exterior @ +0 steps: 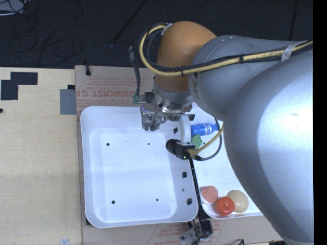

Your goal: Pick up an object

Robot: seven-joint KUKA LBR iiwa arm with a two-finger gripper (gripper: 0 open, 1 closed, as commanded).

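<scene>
The arm (255, 101) enters from the right side of the bench (36, 152) and covers most of the right-hand bin (225, 214). Its orange band (184, 45) sits above the far edge of the left-hand bin (133, 172). The tool (153, 119) hangs below the band, over the far right corner of the left-hand bin, close to the rim. Whether the tool is spread or pressed together cannot be told from this angle: the tips appear as a dark metal cluster with no readable gap. Nothing is seen between them.

Candidate objects lie in the right-hand bin. A blue and white bottle (203, 129) lies on its side near the far left corner of that bin, just beside the wrist hardware and partly hidden by it. At the near edge of the same bin three small items are grouped together, touching or nearly so: a pink rounded piece (208, 193), a red tomato-like ball (225, 205) and a beige ball (238, 200).

A yellow cable (214, 65) runs along the arm and loops around the orange band. The left-hand bin floor shows small dark marks.
</scene>
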